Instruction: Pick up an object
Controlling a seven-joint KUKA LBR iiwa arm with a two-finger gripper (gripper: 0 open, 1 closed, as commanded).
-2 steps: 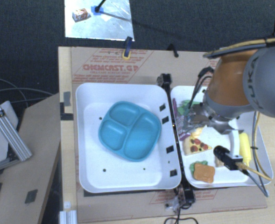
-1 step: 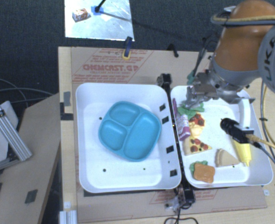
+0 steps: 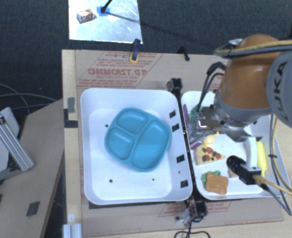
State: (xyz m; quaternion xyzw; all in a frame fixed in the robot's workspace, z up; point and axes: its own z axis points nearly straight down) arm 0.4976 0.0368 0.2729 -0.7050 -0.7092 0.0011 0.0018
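Observation:
The right bin (image 3: 235, 195) holds several toy foods. A pizza slice (image 3: 209, 155) with red dots lies in its middle. An orange-brown piece (image 3: 217, 183) on a green leaf sits near the front wall. A small purple item (image 3: 197, 143) lies just left of the pizza, and a yellow bar (image 3: 261, 155) rests by the right wall. My gripper (image 3: 203, 123) hangs low over the bin's left part, just above the purple item and the pizza. The grey and orange wrist hides the back of the bin.
The left bin (image 3: 96, 182) bears a blue divided plate (image 3: 137, 138) in its middle. A black clipped divider (image 3: 182, 133) runs between the bins. Cardboard lies under both bins, and a yellow-tipped tool (image 3: 135, 52) rests behind them.

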